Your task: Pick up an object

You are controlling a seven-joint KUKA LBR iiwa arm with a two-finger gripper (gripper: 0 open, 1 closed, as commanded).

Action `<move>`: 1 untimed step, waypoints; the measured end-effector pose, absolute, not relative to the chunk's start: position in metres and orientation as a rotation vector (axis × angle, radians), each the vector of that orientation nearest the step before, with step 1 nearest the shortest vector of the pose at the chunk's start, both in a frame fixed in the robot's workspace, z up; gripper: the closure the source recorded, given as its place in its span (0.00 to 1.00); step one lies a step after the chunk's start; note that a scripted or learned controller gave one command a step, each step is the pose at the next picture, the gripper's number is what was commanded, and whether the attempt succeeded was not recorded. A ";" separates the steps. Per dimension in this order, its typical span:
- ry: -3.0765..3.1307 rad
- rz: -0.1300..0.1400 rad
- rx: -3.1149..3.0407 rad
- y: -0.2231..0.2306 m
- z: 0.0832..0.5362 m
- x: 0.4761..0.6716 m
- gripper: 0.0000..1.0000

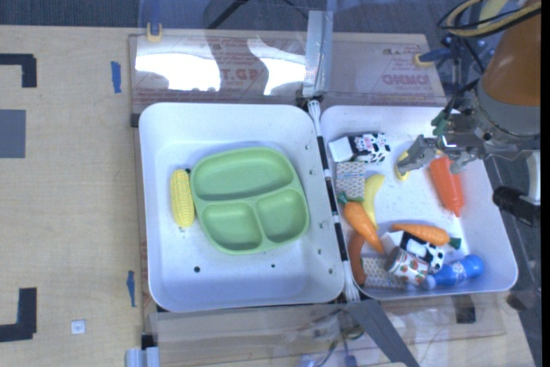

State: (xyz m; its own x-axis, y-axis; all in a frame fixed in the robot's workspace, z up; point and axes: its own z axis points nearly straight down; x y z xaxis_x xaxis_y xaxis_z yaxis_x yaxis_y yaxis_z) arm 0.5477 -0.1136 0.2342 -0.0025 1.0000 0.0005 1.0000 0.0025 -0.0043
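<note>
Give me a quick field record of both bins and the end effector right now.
left bin: green tray, corn beside its left edge
right bin: carrots, banana, cow toy, blue toy, a few small items piled at the front
end effector: over the right bin's far side, next to the upright carrot
grasp: nothing seen between the fingers
task state: pick not yet done
</note>
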 end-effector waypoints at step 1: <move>-2.390 0.003 -2.034 -0.107 0.140 0.577 0.00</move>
